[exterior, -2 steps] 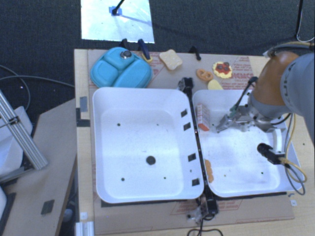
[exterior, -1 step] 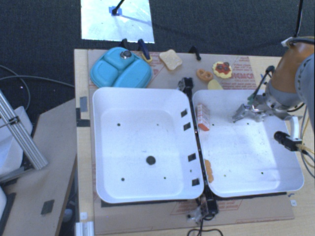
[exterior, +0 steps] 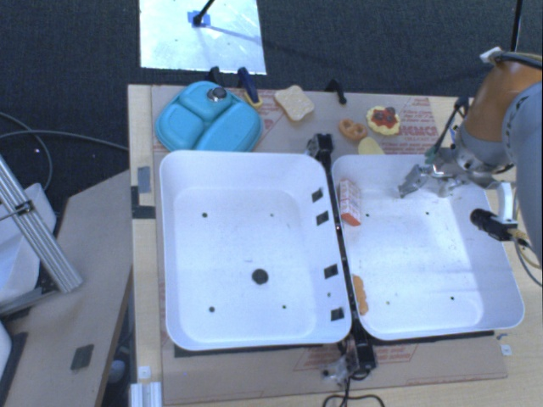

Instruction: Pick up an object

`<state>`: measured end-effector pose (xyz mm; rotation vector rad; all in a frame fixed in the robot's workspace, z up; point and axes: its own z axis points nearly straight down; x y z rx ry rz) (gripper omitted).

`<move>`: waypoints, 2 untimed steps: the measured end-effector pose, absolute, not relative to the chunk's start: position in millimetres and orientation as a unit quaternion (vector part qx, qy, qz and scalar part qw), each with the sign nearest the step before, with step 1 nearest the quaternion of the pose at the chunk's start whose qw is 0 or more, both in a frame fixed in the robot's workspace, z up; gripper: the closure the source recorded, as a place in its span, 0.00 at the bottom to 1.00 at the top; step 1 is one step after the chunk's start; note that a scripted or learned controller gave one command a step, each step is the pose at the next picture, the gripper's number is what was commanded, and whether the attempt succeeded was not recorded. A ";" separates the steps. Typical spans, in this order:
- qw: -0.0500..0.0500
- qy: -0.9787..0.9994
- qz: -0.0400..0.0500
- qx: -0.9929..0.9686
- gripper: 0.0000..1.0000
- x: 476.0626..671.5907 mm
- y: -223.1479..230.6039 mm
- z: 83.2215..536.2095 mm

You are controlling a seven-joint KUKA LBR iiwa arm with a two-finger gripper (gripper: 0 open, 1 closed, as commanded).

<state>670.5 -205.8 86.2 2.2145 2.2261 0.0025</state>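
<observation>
Gripper (exterior: 422, 179): I cannot tell its grip; poised over right bin (exterior: 441, 312)
Carton (exterior: 349, 203): against that bin's left wall

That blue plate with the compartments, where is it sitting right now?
The blue plate lies outside the bins on the bench, just beyond the far edge of the left bin, with a slice of toast to its right.

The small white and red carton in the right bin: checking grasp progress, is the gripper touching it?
Apart. The camera view shows bare bin floor between the gripper and the carton.
</observation>
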 end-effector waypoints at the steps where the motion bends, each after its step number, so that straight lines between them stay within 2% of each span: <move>1: 0.005 0.707 0.002 0.707 0.00 573.4 -208.0 89.2; 2: 0.004 0.711 0.003 0.703 0.00 543.0 -82.6 87.6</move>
